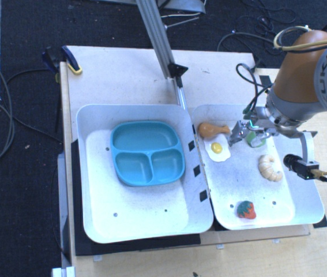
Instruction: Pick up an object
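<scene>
We see the gripper (239, 134), fingers slightly apart and holding nothing, just right of the drumstick (211, 130), whose long axis points toward it.

Bright, even overhead light; soft shadows, white bins (151, 224) near blown out, slight blur.

Two white bins (94, 224), one blue tray (148, 153), four toy foods (217, 150).
</scene>
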You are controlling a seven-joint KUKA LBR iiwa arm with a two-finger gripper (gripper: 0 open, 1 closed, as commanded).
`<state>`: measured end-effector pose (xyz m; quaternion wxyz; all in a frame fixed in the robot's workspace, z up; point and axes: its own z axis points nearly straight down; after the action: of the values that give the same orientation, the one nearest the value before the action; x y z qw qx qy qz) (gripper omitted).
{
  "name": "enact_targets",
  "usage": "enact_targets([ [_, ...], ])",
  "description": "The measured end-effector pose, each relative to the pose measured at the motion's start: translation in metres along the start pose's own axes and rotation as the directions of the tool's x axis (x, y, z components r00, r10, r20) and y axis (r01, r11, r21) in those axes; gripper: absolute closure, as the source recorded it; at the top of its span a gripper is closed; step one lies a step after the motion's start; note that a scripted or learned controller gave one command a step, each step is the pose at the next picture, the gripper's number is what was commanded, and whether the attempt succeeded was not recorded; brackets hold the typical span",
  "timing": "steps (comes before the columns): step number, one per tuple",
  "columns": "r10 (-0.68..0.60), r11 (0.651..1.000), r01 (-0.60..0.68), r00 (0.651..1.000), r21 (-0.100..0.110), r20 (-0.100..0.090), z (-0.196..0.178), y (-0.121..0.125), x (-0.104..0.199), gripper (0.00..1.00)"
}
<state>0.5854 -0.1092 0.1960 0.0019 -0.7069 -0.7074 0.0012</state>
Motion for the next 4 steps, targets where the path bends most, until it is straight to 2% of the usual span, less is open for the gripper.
enact_targets([
  [1, 0.0, 1.0, 0.0, 1.0, -0.004, 0.001, -0.002, 0.001, 0.0, 0.0],
  [2, 0.001, 1.0, -0.001, 1.0, 0.0, 0.001, 0.06, 0.007, 0.0, 0.0],
  [3, 0.001, 1.0, -0.001, 1.0, -0.006, 0.002, 0.104, 0.008, 0.0, 0.0],
  [4, 0.002, 1.0, -0.002, 1.0, -0.009, 0.003, 0.092, 0.009, 0.0, 1.0],
])
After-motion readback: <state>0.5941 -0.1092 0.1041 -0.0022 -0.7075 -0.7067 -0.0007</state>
